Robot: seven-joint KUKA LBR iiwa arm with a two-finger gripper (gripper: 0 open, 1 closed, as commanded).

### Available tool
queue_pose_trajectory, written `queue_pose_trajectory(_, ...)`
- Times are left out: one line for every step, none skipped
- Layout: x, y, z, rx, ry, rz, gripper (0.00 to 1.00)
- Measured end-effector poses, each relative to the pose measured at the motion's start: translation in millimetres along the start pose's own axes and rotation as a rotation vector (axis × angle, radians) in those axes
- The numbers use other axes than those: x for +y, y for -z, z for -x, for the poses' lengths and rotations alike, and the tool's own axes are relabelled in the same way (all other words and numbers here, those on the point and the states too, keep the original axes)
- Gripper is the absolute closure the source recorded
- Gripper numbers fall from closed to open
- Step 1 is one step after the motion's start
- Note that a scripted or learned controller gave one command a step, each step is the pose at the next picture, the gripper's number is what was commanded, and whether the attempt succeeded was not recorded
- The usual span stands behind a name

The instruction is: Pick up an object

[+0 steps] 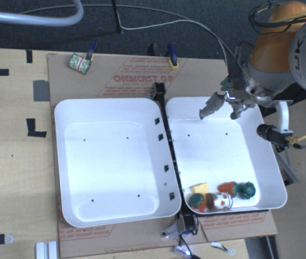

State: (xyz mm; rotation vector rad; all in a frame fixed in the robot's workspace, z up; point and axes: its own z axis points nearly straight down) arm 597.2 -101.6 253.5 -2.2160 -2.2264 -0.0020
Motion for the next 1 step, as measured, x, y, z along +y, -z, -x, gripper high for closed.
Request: queue_pose_trajectory(-4.3, -115.3, 121.8, -0.001, -0.013, -0.012, 0.0)
